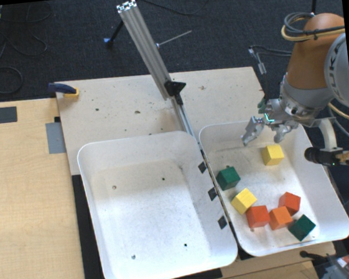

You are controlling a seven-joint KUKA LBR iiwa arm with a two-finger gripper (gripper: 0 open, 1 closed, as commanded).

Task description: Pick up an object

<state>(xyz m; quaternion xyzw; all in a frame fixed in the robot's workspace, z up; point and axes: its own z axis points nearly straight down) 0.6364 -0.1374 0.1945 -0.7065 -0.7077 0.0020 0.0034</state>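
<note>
No readable text, label, brand or number anywhere.

My two bins point(159, 275) looked like smooth, matt white plastic, finely speckled. The blocks, such as the yellow one point(272, 154), were plain and matt. My wrist shell point(311, 51) shone glossy orange. At upper centre, a bare ribbed metal bar point(148, 48) crossed the pale, speckled wooden board point(121, 107), above dark carpet point(56, 36).
</note>
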